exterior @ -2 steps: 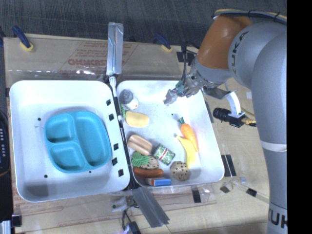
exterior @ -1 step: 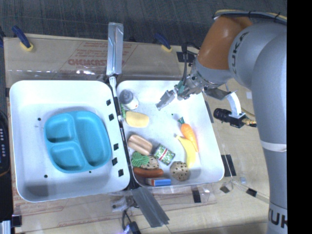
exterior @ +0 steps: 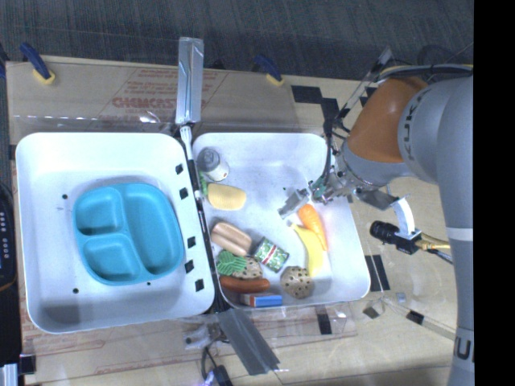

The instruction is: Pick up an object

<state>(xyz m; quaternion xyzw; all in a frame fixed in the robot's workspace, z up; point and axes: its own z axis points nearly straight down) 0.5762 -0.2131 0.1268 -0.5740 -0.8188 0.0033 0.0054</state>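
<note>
Tool (exterior: 299, 206) seemingly touches carrot (exterior: 313, 218) (right bin (exterior: 265, 153), among toy food).

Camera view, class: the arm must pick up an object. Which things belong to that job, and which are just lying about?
Job in hand:
gripper
carrot, right under the gripper
banana
right bin

Lying about:
blue tray in the left bin
blue clamps on the bench edge

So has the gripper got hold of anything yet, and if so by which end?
It cannot be told. The gripper sits right at the top end of the carrot in the right bin, but no grasp is visible.
</note>
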